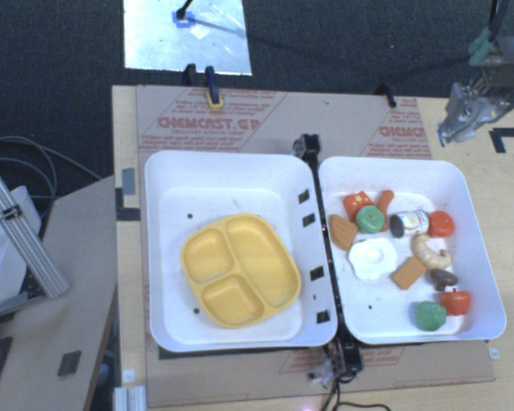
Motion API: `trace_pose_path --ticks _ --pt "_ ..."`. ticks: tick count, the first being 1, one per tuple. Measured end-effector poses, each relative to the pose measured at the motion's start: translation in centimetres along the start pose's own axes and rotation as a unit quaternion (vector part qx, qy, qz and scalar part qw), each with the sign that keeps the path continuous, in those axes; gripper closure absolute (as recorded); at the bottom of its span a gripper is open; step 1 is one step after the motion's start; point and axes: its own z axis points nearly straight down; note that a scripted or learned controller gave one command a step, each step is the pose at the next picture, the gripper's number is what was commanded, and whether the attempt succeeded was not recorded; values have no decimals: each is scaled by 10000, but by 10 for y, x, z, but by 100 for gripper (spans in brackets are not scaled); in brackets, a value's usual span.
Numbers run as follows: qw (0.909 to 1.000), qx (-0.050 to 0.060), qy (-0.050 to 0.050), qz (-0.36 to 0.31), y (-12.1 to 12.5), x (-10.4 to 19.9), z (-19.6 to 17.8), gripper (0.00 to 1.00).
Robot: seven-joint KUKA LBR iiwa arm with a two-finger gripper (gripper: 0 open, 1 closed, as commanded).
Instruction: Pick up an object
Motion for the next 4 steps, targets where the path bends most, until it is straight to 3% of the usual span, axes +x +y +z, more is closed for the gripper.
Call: trace_pose_path --ticks 1,3,4 --pt "10000 31 9 -13 -15 63 12 100" --pt "10000 28 14 -8 -14 196 12 100" --pt "10000 30 13 -2 -14 240 12 100"
